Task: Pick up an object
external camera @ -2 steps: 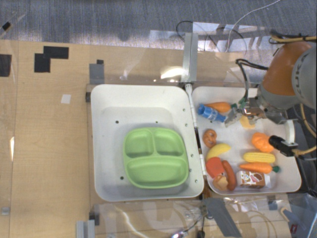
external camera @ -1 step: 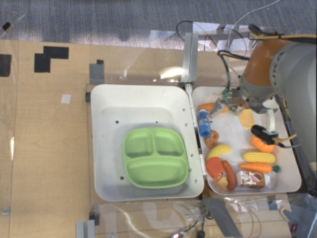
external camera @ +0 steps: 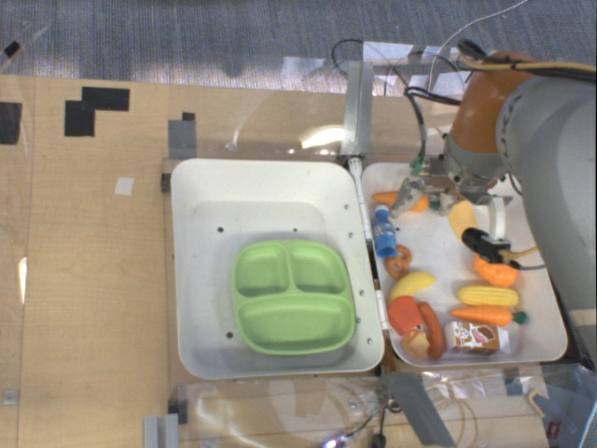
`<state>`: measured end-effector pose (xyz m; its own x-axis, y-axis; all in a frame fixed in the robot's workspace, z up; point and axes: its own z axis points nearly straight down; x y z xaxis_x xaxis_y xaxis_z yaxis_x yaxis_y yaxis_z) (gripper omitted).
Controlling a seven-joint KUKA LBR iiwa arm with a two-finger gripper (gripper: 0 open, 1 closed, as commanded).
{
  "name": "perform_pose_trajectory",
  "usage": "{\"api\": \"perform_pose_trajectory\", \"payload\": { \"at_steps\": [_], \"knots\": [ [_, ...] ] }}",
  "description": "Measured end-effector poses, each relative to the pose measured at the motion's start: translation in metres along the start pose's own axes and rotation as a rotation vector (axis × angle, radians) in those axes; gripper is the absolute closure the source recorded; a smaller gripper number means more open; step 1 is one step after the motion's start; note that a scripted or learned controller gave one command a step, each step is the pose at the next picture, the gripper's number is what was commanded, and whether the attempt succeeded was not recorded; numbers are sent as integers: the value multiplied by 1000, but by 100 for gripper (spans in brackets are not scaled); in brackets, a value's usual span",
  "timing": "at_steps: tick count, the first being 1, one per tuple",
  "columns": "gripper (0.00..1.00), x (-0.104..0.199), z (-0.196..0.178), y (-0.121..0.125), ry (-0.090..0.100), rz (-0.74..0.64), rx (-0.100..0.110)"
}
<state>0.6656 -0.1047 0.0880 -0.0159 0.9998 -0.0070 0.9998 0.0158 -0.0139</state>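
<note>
The right bin (external camera: 550,339) holds several toy foods. Among them are a blue bottle (external camera: 382,231), an orange piece (external camera: 384,197), a yellow corn cob (external camera: 487,296), a carrot (external camera: 485,315), a red piece (external camera: 404,314), a sausage (external camera: 431,329) and a yellow banana-like piece (external camera: 462,218). My gripper (external camera: 411,194) hangs low over the far left part of this bin, just right of the orange piece and above the blue bottle. A small orange object (external camera: 421,204) lies right beside it; whether it is being held is unclear.
The left bin (external camera: 201,250) holds a green divided tray (external camera: 294,297). A metal divider post (external camera: 354,110) stands between the bins at the back. Cables (external camera: 424,87) run behind the right bin. The grey arm (external camera: 550,157) covers the right bin's far right corner.
</note>
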Motion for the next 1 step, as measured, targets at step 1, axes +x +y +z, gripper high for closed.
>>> {"api": "perform_pose_trajectory", "payload": {
  "at_steps": [1],
  "knots": [
    [100,-2,-9,-1,-5,-4,3]
  ]
}}
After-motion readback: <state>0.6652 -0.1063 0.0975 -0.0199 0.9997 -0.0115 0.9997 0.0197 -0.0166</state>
